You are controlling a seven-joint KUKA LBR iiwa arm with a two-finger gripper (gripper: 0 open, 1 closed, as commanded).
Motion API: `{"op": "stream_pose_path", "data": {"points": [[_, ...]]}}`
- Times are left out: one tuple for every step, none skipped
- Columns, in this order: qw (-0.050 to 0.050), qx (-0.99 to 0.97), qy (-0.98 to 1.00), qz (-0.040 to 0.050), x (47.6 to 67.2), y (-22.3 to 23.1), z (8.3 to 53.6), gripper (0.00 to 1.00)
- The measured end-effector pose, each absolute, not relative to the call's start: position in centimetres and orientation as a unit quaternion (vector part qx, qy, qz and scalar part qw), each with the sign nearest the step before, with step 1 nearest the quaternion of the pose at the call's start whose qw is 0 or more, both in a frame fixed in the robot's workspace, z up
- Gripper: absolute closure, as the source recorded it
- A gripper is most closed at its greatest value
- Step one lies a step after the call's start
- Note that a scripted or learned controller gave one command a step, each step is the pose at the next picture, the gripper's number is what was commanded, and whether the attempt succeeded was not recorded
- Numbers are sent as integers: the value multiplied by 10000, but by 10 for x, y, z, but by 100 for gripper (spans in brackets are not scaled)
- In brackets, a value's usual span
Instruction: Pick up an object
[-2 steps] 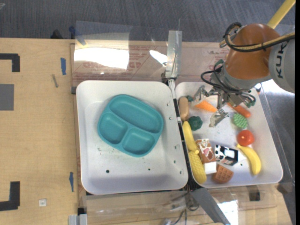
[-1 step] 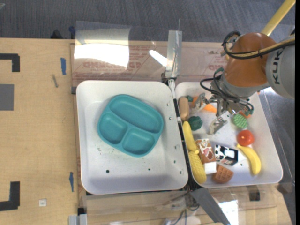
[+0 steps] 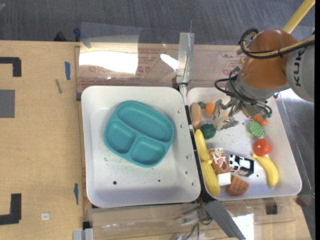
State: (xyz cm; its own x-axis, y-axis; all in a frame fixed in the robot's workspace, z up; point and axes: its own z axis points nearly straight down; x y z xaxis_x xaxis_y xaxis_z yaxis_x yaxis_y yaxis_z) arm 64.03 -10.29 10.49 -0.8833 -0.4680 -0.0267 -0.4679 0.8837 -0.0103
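Hovering above the far part of the right bin (image 3: 292, 169), the claw (image 3: 226, 118) hangs below the orange wrist band (image 3: 267, 59); whether it is open or closed cannot be told, and no object is seen held in it. The candidates all lie in this bin. Relative to the claw: a dark green piece (image 3: 208, 131) just beside it on the near-left, a small orange piece (image 3: 210, 107) on the far-left, a tan bread-like piece (image 3: 195, 115) further left, a light green textured piece (image 3: 256, 128) to the right, and a red tomato-like ball (image 3: 261, 146) on the near-right. Well nearer lie a corn cob (image 3: 209, 171), a banana (image 3: 269, 170) and a waffle piece (image 3: 238, 185). The left bin (image 3: 95, 184) carries a teal divided plate (image 3: 139, 133). Judged step: approach, before any grasp. The next move likely calls for centring over one piece, probably the dark green one, then descending without nudging its neighbours.
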Motion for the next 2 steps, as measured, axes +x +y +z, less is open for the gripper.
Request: {"op": "stream_pose_path", "data": {"points": [[133,-2412,9704,-14,640,-103,104,0],[189,-2410,9703,-27,643,-102,117,100]]}}
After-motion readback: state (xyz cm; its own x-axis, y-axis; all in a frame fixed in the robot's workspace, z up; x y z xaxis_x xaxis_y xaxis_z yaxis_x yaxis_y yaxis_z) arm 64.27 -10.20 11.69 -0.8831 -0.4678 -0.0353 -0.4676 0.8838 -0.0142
